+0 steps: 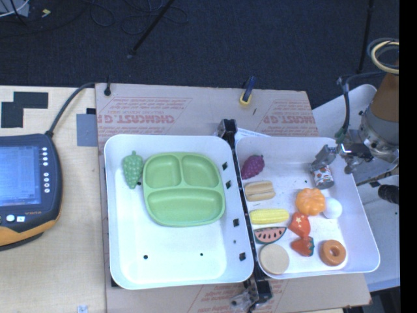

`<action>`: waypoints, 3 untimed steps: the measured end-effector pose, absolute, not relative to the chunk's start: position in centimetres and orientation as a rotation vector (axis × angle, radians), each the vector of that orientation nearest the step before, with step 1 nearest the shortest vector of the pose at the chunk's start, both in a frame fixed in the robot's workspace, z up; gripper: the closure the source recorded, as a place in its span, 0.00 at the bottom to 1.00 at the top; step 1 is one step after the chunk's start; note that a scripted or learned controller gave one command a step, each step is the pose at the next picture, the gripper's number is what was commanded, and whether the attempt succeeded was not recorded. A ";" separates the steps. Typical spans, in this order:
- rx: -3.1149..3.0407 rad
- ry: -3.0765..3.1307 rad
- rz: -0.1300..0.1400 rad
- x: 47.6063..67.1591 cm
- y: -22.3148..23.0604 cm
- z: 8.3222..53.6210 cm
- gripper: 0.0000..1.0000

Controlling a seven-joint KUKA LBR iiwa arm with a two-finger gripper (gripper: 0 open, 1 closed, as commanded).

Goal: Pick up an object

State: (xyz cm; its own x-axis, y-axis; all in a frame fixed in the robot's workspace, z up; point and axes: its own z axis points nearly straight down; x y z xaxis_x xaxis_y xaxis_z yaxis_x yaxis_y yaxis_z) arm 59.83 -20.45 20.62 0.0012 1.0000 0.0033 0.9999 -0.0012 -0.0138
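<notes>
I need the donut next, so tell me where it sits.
The donut lies in the right bin's near right corner, just right of the strawberry and below the white egg.

Even, bright overhead light whitens both bins point(130, 253), casting faint shadows; the picture is slightly soft.

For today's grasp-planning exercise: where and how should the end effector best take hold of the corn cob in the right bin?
Probably from above, across the middle of the corn cob. It lies flat, long axis left to right, so close across its narrow width. The hot dog and watermelon slice lie close on either side, leaving tight finger room.
</notes>
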 end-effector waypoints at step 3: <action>-2.217 -2.217 0.005 59.7 -19.8 12.5 0.00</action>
